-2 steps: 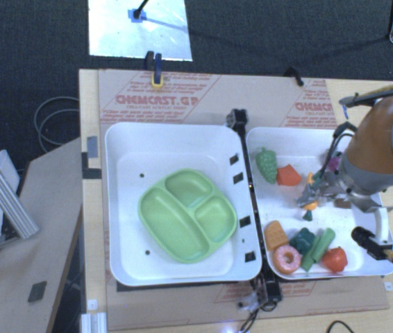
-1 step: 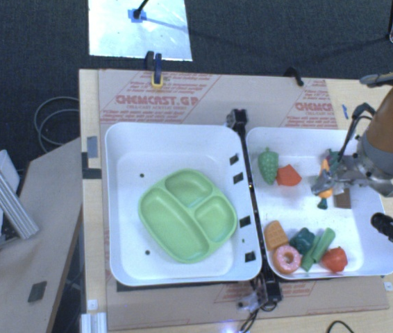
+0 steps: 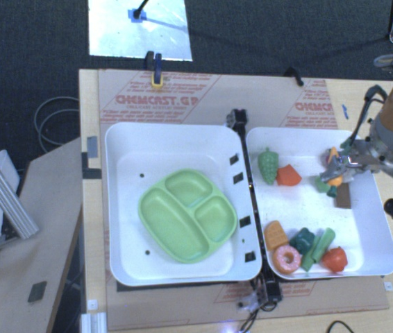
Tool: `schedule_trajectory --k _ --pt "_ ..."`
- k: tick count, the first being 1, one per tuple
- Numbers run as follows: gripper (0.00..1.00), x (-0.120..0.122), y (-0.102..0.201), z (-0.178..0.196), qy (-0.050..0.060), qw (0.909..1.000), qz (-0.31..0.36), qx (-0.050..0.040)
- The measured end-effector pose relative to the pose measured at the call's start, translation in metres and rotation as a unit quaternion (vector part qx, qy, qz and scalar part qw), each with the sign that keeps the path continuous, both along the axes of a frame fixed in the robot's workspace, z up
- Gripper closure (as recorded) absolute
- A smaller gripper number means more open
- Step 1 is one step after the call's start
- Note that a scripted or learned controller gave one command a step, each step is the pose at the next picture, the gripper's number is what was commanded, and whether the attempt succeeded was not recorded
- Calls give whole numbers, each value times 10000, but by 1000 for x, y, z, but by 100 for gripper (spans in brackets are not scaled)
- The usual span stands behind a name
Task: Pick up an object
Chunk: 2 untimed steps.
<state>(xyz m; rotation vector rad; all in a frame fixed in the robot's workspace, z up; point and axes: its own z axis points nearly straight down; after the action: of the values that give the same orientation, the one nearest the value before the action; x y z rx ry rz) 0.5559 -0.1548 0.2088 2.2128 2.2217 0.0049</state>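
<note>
While my gripper (image 3: 337, 166) hangs low in the right bin (image 3: 384, 217), I cannot tell its opening. I judge this the reach step: toys lie below it, a brown block (image 3: 344, 195) just beside. Next needs a clean descent.

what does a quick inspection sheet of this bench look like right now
surface: bench bearing left bin and right bin
job's things: toy foods in right bin: green bunch, orange-red piece, pink donut, red piece
clutter: green divided plate in left bin
grippers: gripper low in the right bin's far right part, beside a brown piece; grasp unclear
cables: loop on floor at left
surroundings: dark carpet, shiny panel
</note>
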Motion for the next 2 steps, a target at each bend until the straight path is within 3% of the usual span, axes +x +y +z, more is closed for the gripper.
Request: schedule_trajectory --k 1,2 --pt "100 1 0 17 13 10000 0 5" --pt "100 -7 54 21 24 10000 26 19"
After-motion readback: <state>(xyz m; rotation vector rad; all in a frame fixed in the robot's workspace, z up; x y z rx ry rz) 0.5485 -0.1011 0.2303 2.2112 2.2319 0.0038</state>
